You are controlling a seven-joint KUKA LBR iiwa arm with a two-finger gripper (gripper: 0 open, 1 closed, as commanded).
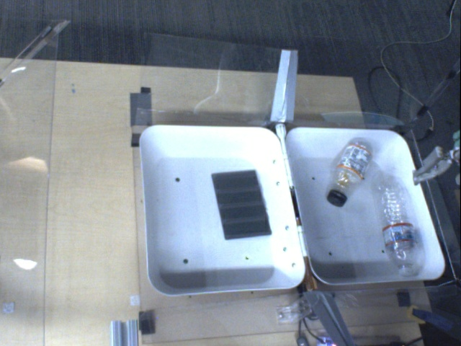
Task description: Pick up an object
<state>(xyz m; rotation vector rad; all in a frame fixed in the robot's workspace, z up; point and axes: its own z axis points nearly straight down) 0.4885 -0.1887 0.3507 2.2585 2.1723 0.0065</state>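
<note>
Lying in the right shallow white bin [317, 265]: a small clear bottle with a black cap and pale label [348, 170], tilted, and a clear crumpled plastic bottle [396, 225] nearby. Resting in the left white bin [166, 276]: a dark ribbed rectangular pad [240, 204]. Impossible to tell the hand's state.

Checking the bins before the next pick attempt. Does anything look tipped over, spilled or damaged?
Both bottles in the right bin lie on their sides: the small bottle with a dark cap and a clear plastic bottle. No spill shows. The dark ribbed block lies flat in the left bin, slightly askew.
</note>
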